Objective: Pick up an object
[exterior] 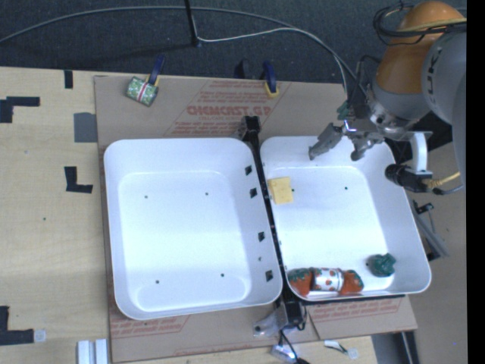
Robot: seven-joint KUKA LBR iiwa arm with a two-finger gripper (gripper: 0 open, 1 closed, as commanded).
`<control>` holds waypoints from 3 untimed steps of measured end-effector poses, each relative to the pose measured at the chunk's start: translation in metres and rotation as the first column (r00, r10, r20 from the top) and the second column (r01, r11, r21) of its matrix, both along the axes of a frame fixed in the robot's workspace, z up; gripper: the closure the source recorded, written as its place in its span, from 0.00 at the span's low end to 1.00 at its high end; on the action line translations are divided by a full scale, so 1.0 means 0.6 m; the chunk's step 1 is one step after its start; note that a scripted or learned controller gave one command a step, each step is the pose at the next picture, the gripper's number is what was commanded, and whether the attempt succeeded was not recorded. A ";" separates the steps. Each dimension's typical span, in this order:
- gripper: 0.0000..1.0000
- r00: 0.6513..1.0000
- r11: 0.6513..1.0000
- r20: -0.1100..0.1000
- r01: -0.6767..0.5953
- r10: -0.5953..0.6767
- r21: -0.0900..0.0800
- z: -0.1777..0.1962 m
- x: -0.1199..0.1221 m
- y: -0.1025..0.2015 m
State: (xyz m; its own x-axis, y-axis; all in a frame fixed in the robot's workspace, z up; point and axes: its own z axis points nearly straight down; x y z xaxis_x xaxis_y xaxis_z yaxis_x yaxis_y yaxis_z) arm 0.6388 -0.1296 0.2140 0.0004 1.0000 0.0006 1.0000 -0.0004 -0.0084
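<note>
Cardboard covers the bench under two white bins. Inside the right bin (394,203), a yellow block (281,190) lies near the left wall, a red-and-white can (326,280) rests along the near edge, and a green lump (381,264) sits in the near right corner. Over that bin's far edge hangs the gripper (340,149), fingers spread apart with nothing between them. The left bin (182,226) adjoins.
</note>
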 end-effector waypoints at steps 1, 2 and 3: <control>0.00 1.000 1.000 0.008 -0.001 0.001 -0.001 0.008 0.003 0.000; 0.00 1.000 1.000 0.003 -0.001 0.001 0.000 -0.094 0.004 0.012; 0.00 1.000 1.000 0.004 -0.001 0.001 0.000 -0.169 -0.007 0.016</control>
State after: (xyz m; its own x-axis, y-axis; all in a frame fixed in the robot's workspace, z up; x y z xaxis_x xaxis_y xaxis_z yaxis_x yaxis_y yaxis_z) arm 0.6345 -0.1200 0.1126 -0.0008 1.0000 0.0002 1.0000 0.0008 -0.0041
